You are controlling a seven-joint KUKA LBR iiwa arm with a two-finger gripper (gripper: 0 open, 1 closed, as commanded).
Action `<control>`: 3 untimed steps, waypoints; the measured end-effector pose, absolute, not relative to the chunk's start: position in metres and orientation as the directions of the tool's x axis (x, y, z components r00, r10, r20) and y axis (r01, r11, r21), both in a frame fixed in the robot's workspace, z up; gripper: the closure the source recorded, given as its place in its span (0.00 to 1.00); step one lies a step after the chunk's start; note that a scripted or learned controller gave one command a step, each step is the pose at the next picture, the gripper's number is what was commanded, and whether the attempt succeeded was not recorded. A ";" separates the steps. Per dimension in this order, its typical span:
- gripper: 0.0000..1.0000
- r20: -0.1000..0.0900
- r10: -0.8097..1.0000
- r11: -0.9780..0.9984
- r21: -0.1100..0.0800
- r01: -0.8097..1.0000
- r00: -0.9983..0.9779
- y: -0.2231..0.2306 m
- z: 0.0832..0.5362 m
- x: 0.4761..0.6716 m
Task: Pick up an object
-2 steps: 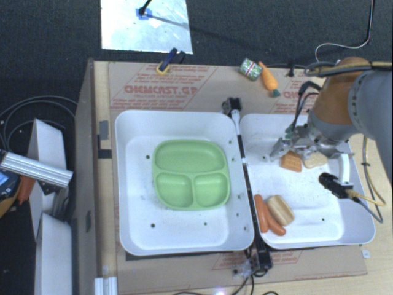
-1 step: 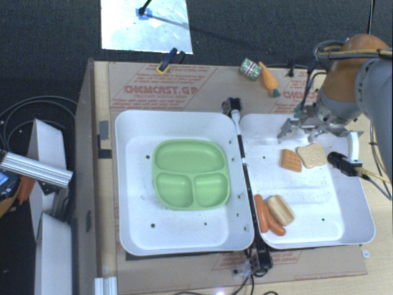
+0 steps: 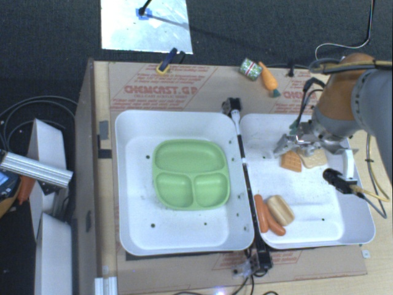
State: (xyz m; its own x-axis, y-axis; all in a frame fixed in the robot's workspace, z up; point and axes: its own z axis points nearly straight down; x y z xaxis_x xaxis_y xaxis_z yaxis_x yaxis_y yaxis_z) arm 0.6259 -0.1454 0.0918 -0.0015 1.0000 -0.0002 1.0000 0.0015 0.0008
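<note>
Orange-brown toy piece (image 3: 291,162) lies in the right bin (image 3: 319,192), in the far half and about midway between its left and right edges, with a pale toy bread slice (image 3: 315,159) touching it on the right. The gripper (image 3: 293,143) of the grey, orange-banded arm (image 3: 344,103) hangs just over the far side of the two pieces, very close to both; whether it is open or closed cannot be told from this angle, and nothing can be seen held in it.

At the same bin's near left corner a tan toy bun (image 3: 281,209) sits beside red-orange toy sausages (image 3: 260,209), which run along the left edge. These lie well apart from the pair under the gripper.

The left bin (image 3: 135,165) carries a green divided plate (image 3: 190,174) at its centre, flat, one long compartment toward the far edge and two smaller ones toward the near edge.

Beyond the bins, on the far edge of the printed cardboard sheet (image 3: 184,86), a toy carrot (image 3: 268,77) rests just beside a small green can (image 3: 250,68), with a yellow-and-black clip (image 3: 167,61) farther left.
</note>
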 end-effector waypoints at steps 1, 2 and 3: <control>0.00 -0.001 1.000 0.002 0.007 1.000 -0.002 -0.153 0.088 0.633; 0.00 -0.004 1.000 0.001 0.011 1.000 -0.001 -0.151 0.088 0.624; 0.00 -0.001 1.000 0.004 0.005 1.000 -0.004 -0.166 0.116 0.660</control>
State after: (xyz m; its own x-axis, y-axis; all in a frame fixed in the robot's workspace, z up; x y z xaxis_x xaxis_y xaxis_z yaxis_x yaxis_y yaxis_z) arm 0.6603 -0.1660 0.1158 -0.0040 1.0000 -0.0015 1.0000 0.0041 0.0050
